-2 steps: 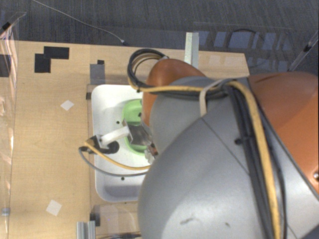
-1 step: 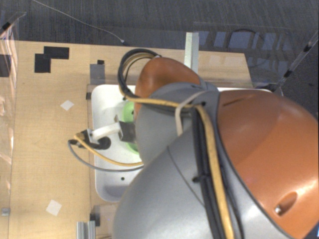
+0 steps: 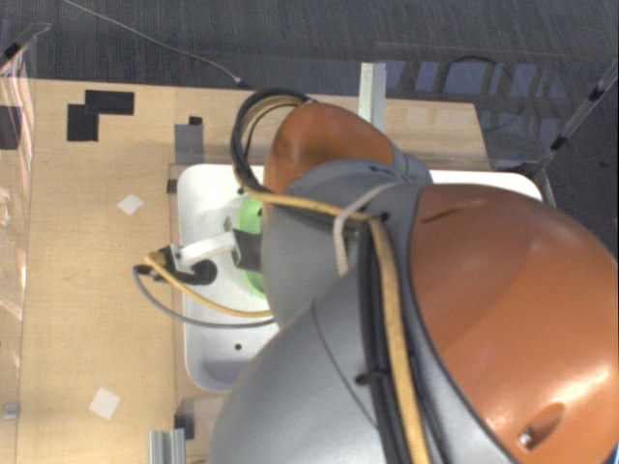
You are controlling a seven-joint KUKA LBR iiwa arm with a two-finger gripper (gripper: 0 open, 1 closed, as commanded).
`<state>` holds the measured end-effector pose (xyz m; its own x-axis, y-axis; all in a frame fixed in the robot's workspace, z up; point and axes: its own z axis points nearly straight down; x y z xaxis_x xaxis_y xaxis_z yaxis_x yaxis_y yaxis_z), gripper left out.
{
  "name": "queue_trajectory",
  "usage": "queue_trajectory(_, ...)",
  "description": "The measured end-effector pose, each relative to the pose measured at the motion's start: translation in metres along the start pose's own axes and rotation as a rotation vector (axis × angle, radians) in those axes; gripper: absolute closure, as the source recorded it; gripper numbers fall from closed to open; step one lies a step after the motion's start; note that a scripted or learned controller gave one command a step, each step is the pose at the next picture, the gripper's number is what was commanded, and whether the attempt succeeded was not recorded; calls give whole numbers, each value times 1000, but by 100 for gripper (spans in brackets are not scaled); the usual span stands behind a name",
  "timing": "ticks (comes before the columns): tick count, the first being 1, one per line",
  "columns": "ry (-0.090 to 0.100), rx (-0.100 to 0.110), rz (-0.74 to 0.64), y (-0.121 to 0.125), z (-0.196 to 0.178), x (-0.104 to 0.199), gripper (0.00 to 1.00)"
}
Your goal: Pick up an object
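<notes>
The grey and orange arm (image 3: 406,317) reaches from the right over the left white bin (image 3: 198,201) and covers most of both bins. A bright green object (image 3: 251,216) peeks out at the arm's left edge inside the left bin, with another green patch lower at the same edge. The gripper's end is hidden under the wrist, down near the green object. A white bracket with a black plug and yellow cable (image 3: 189,264) sticks out to the left of the wrist.
The bins sit on a light wooden bench (image 3: 87,259) with black marker shapes (image 3: 97,114) at the back left. A metal post (image 3: 372,95) stands behind the bins. The right bin's rim (image 3: 503,177) shows past the arm.
</notes>
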<state>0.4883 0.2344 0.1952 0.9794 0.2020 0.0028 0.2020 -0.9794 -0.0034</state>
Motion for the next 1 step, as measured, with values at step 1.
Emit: queue_trajectory(1,-1,-2,-475,-1,-47,-1,100)
